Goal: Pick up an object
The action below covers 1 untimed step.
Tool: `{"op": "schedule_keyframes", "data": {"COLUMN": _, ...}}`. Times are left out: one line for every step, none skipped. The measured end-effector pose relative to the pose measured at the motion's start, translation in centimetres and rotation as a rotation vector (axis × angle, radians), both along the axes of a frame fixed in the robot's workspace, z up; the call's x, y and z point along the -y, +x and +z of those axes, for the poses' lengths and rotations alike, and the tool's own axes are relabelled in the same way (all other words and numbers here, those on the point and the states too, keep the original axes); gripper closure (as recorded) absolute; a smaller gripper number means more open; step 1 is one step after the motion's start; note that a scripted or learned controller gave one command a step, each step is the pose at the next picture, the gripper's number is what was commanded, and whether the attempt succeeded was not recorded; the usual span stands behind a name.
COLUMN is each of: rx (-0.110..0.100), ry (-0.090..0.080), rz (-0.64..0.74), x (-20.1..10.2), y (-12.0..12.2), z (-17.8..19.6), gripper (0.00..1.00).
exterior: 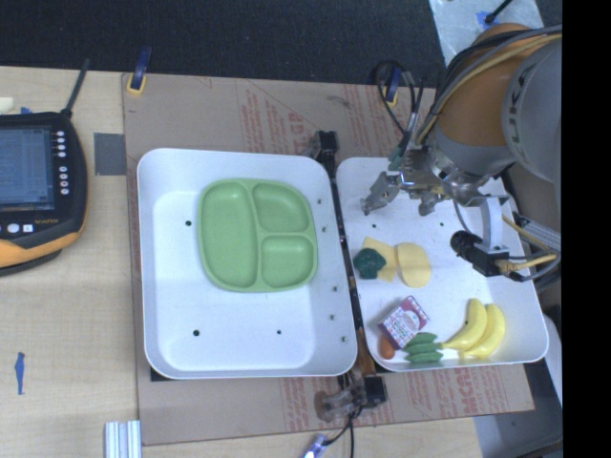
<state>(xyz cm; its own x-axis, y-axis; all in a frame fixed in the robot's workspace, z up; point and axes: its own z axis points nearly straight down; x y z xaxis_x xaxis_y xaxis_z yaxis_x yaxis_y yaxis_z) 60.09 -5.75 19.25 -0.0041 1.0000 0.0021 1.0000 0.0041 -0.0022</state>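
Toy bananas (480,330) lie at the near right of the right bin (520,351), yellow and curved; they look light, rigid and smooth, so a pinch across the middle of the curve seems safest. Just left of them sit a small red packet (404,321) and green vegetable toys (420,351). Further up rest a pale yellow piece (412,263) and a dark green lump (368,262). The end effector (382,195) hovers above the bin's far left corner, fingers spread, carrying nothing. The green divided plate (256,234) fills the left bin (172,342).
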Motion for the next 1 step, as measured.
{"op": "schedule_keyframes", "data": {"rx": -0.002, "ry": -0.001, "rz": -0.003, "x": 3.17, "y": -2.49, "z": -0.1, "gripper": 0.0}}
